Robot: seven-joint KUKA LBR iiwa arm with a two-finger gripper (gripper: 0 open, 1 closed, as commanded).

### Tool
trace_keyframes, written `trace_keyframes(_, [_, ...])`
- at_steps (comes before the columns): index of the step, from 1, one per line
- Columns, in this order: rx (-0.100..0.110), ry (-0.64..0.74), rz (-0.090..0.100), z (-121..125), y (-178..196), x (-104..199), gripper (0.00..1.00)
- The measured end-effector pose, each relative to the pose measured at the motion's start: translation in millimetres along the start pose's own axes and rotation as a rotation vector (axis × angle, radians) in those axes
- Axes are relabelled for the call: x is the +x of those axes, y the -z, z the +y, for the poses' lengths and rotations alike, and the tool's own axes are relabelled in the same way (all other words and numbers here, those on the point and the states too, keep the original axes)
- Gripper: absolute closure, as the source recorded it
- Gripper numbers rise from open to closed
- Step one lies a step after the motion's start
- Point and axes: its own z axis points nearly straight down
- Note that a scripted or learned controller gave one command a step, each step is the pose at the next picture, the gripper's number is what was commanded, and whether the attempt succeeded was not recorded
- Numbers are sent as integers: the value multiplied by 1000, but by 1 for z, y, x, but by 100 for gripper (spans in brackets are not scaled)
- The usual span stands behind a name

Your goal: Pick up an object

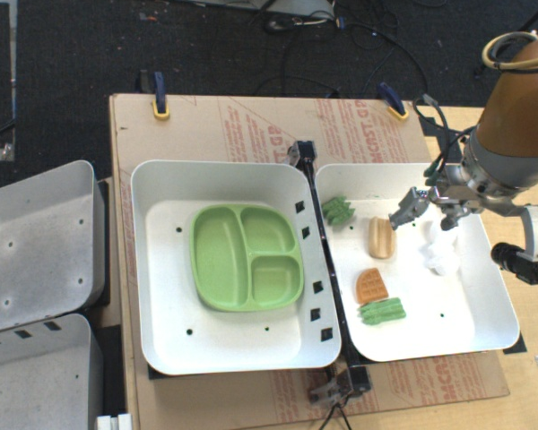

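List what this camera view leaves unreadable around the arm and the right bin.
- The arm: its upper part is cut off by the right edge of the camera view.
- The gripper: small and cluttered by cables, so its state is unclear.
- White item in the right bin: white on white, too faint to identify.
- Small green piece near the divider: too small to identify.

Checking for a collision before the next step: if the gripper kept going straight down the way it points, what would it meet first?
Probably the bare floor of the right bin, near the small white object. The gripper hangs right of the bread roll; depth is hard to judge.
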Motion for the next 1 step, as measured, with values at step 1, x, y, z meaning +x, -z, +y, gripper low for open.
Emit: trace_keyframes(1, [-12, 2, -2, 2, 6, 0, 0])
